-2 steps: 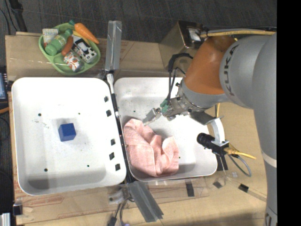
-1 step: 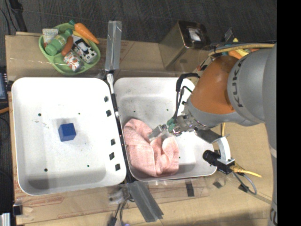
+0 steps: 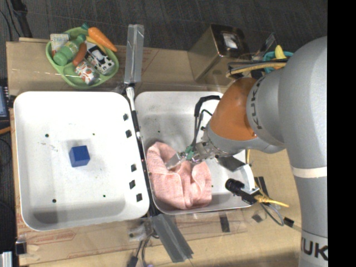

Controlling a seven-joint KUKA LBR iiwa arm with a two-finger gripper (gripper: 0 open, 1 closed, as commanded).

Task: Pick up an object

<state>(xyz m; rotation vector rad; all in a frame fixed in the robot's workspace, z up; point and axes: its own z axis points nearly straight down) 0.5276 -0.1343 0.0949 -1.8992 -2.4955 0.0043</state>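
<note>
A crumpled pink cloth (image 3: 177, 177) lies in the near part of the right bin (image 3: 167, 115). My gripper (image 3: 185, 157) sits low over the cloth's upper middle, its tips down at the fabric. The grey arm with its orange band reaches in from the right and covers the right bin's far right side. A blue cube (image 3: 79, 155) rests alone in the left bin (image 3: 67, 204), well away from the gripper.
A green bowl (image 3: 62, 74) of toy food stands on the bench beyond the left bin. A brown box (image 3: 214, 52) stands behind the right bin. A metal divider with black clips runs between the two bins.
</note>
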